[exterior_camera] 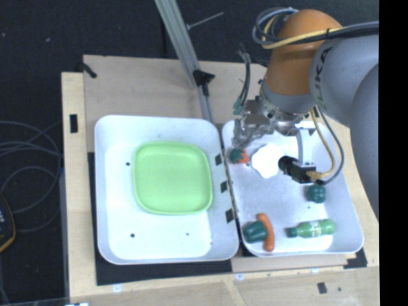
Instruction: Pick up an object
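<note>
My gripper [241, 143] hangs over the far left corner of the right bin [347, 231], close to the wall between the two bins. Right under its tip lies a small orange and green object [238, 155]; whether the gripper touches or holds it cannot be told. Beside it is a white object [265, 161]. A teal object [317, 193] lies at the right side of this bin. At the front are a green bottle [310, 229] on its side and an orange stick with a dark green piece [260, 231].
The left bin [115, 234] holds a light green square plate [172, 177] in its middle. A grey metal pole [182, 40] slants down from the top to the bins' far edge. The arm's bulk covers the right bin's far right corner.
</note>
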Robot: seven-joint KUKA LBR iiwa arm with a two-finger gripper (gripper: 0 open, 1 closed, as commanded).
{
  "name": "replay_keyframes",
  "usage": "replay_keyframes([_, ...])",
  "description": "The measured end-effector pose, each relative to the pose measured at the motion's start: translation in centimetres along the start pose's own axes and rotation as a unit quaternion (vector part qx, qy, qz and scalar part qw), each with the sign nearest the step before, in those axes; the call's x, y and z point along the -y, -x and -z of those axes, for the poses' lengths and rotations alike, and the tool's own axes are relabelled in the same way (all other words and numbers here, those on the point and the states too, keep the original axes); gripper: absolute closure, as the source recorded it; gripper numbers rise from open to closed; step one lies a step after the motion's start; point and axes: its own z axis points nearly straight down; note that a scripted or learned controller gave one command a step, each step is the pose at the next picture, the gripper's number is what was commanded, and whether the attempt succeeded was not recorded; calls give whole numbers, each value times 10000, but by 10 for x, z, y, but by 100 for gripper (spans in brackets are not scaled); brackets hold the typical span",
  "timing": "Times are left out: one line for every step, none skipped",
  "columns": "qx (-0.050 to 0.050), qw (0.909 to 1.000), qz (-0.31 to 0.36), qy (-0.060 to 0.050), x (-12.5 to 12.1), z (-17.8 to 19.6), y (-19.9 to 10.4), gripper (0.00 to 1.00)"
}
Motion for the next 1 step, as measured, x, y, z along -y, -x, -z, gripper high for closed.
replay_keyframes([0,10000,-3,-2,-1,9,-49,100])
